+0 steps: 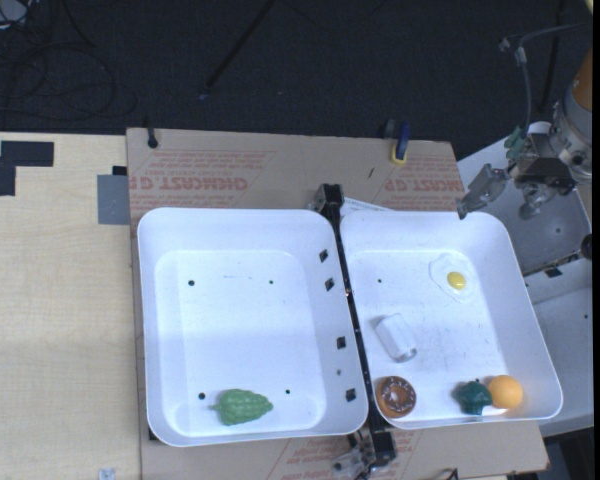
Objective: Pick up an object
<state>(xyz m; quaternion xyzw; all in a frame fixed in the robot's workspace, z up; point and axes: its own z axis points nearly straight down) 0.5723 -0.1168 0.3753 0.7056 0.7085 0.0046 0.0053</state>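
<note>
My gripper hangs at the far right, above the back right corner of the right bin. Its two fingers are spread apart and open, with nothing between them. In the right bin lie a fried egg, a small white cylinder, a chocolate donut, a teal lump and an orange ball touching it. The left bin holds a green bumpy object near its front wall.
Both bins rest on a cardboard sheet on the wooden bench. A black divider clamp runs between the bins. A blue and yellow clip stands on the cardboard's back edge. Cables hang near the arm at the upper right.
</note>
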